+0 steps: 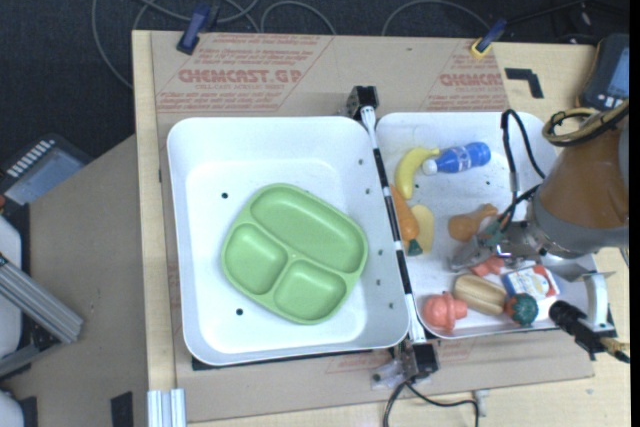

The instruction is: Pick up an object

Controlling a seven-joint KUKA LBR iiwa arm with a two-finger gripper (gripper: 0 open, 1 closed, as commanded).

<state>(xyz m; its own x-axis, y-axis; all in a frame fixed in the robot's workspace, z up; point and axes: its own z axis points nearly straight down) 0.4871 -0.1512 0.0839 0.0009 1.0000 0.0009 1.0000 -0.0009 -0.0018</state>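
Reaching into cluttered right bin (440,127); gripper (487,250) state can't be told.
Risk: snagging neighbouring hot dog (483,293) or brown toy (472,223), causing a miss.

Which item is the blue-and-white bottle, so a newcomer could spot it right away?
Look in the right bin, at its far end away from the gripper. The small bottle lies on its side there, just right of the yellow banana. It is the only blue thing in that bin.

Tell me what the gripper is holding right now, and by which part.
Cannot be told. The gripper is down in the right bin among the toy food, but no object shows clearly in its grasp.
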